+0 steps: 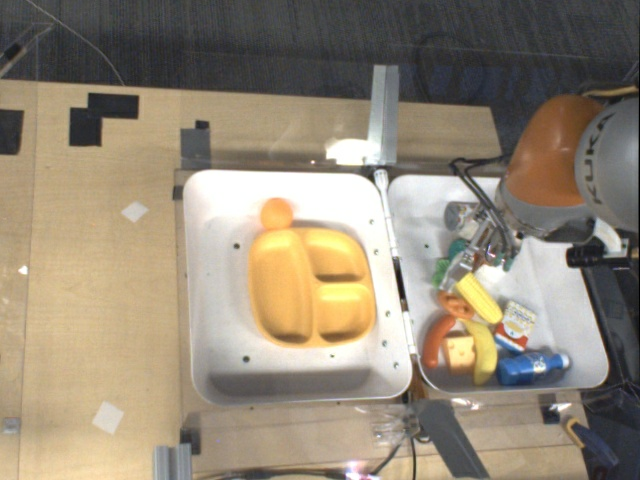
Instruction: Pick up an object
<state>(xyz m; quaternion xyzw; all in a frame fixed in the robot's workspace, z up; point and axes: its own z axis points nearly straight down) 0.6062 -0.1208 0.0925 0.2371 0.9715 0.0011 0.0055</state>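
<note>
My arm reaches in from the right over the right bin, its orange band above the wrist, and my hand hangs low over the bin's middle, just above the heap of small things gathered toward the near side. The fingers are lost among cables and dark metal from this angle, so I cannot tell whether the hand is open or closed, nor whether anything sits in it.

Right under the hand lies a small green object, touching or nearly touching a yellow corn-like piece that slants down to the right. Below that a banana lies lengthwise, beside a red-orange curved piece and a pale cheese-coloured block. A blue bottle lies on its side by the near wall, and a small white-and-red packet rests just above it. A grey metallic item sits farther back in the same bin, apart from the heap.

The left bin holds a yellow divided tray at its centre, with a small orange ball touching the tray's far edge.

Both bins stand side by side on the wooden bench.
</note>
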